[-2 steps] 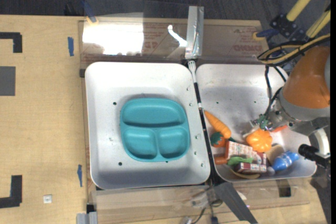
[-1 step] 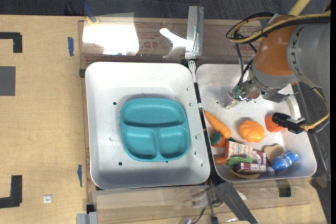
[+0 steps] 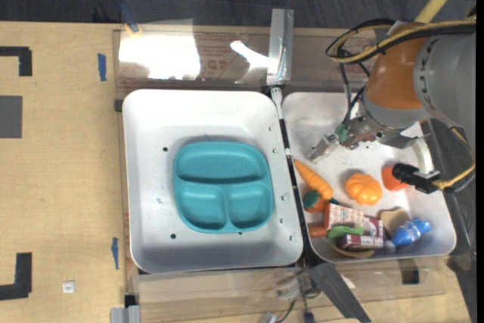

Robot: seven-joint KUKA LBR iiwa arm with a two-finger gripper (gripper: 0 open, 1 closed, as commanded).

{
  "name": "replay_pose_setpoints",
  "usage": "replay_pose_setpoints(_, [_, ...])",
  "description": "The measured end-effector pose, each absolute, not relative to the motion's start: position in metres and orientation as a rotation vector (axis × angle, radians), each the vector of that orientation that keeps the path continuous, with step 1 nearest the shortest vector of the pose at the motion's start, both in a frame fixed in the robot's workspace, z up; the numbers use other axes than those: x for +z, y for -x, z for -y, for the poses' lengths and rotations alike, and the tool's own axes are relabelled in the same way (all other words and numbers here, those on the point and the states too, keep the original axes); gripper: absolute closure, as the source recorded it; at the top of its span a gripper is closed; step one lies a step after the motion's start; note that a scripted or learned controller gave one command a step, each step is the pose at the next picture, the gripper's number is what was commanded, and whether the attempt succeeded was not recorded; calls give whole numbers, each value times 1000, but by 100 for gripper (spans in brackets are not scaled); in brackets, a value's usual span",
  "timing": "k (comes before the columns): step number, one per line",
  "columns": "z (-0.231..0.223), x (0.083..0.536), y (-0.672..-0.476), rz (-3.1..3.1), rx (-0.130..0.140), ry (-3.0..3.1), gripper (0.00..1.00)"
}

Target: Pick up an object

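Lying along the left wall of the right bin [image 3: 442, 242], the carrot [image 3: 312, 178] points its orange tip up-left, with a green-topped piece [image 3: 311, 200] just below it. An orange pumpkin-like toy [image 3: 363, 188] sits near the bin's middle, a red-orange piece [image 3: 392, 177] close to its right. At the lower edge a cluster crowds together: a small printed box [image 3: 352, 227], a tan block [image 3: 393, 219] and a blue bottle [image 3: 412, 231], all touching or nearly so.

Above these, the gripper [image 3: 327, 147] hangs over bare bin floor in the upper left part of the right bin, apart from every toy. Whether its fingers are spread or pressed together cannot be told; nothing is seen between them. The grey arm [image 3: 450, 79] with its orange band [image 3: 397, 76] comes in from the right, cables looping over it.

Beside this, the left bin [image 3: 144, 163] holds a teal divided tray [image 3: 223, 185] at its centre.
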State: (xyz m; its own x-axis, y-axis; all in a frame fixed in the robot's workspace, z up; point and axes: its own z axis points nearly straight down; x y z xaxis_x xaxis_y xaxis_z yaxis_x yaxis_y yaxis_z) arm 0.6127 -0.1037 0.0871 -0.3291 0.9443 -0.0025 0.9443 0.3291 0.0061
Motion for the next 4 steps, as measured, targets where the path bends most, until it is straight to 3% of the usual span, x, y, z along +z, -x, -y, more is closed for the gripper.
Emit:
replay_pose_setpoints(1, [132, 169, -668, -2620, 8, -1712, 0])
replay_pose_setpoints(2, [160, 118, -618, -2662, -4, -1674, 0])
replay_pose_setpoints(3, [125, 87, -574, -2612, 4, -1734, 0])
replay_pose_setpoints(4, [113, 88, -544, -2739, 5, -1521, 0])
